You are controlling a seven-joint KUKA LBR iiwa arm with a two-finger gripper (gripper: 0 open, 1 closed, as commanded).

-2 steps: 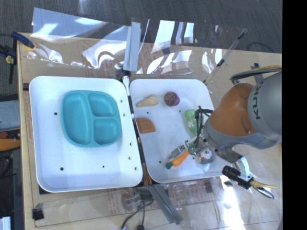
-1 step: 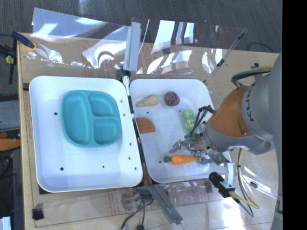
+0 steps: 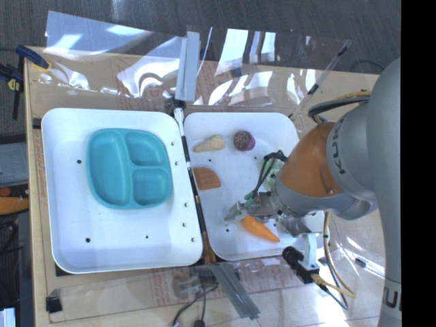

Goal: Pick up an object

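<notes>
The arm's gripper (image 3: 240, 212) sits low in the right bin (image 3: 225, 247), right beside the orange carrot (image 3: 261, 228) near the front wall; whether its jaws are parted is honestly too murky to tell, and nothing's visibly between them. That carrot looks like a light, stiff, smooth plastic toy, probably a bit slippery, so pinching across its fat middle seems the best bet.

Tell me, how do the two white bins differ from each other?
The left bin holds one thing, a teal divided tray; the right bin holds several small items: a carrot, a purple ball, a tan piece and a brown piece. The gripper is over the right bin, by the carrot, not the left. The left bin looks wider. Both are shallow and white.
</notes>
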